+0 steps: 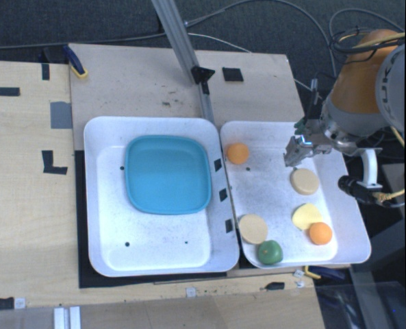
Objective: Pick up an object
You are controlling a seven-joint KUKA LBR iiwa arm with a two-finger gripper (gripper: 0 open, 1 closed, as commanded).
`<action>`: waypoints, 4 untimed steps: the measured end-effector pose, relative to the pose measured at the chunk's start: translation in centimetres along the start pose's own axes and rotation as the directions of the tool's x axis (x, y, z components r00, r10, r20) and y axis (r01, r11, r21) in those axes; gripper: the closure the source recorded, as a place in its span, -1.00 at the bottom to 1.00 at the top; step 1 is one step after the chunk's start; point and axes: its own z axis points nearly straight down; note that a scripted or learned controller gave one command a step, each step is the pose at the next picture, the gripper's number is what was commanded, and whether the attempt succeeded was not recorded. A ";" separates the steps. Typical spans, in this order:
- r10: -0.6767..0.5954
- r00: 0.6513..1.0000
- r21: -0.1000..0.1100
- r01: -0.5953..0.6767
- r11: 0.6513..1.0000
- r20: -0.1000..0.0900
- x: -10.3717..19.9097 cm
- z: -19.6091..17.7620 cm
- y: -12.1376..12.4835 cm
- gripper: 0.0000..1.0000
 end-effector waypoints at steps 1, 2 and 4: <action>0.000 1.000 0.004 0.000 1.000 -0.001 0.0 -1.8 0.0 1.00; -0.005 1.000 0.005 0.005 1.000 -0.002 6.3 -1.9 0.1 1.00; -0.004 1.000 0.006 0.004 1.000 -0.002 16.3 -2.0 0.3 1.00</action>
